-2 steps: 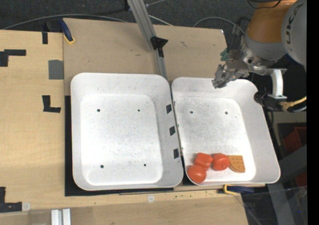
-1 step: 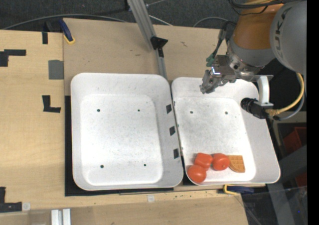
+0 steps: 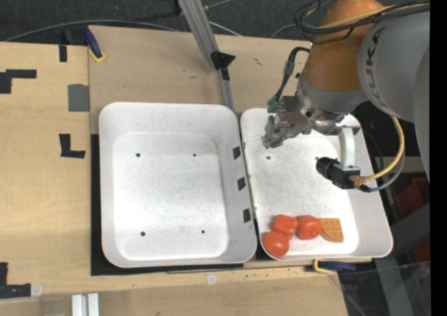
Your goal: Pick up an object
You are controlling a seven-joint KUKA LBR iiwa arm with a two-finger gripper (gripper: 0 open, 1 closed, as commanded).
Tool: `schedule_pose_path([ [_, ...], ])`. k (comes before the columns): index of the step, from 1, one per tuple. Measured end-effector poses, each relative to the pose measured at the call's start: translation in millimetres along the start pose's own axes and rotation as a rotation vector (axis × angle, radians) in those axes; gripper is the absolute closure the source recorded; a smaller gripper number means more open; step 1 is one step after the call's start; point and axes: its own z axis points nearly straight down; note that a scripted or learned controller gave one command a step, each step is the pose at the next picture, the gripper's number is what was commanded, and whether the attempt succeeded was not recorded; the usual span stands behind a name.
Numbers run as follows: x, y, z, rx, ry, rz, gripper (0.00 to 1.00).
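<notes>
Low in the right bin (image 3: 363,168), three red pieces (image 3: 290,232) clustered, no clear long axis; hand (image 3: 274,134) grip unreadable.

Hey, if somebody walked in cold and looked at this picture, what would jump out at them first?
Probably the big grey arm with the orange band reaching in from the right, its two-finger gripper hanging over the far end of the right shallow white bin. Next, the small cluster of three red rounded pieces with an orange waffle-patterned piece beside them, at that bin's near edge. The left shallow white bin sits alongside.
</notes>
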Motion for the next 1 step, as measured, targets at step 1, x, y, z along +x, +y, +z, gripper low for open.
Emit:
schedule_pose_path([
  [1, 44.5, -23.8, 15.8, 0.000, 0.000, -0.001, 1.00],
])
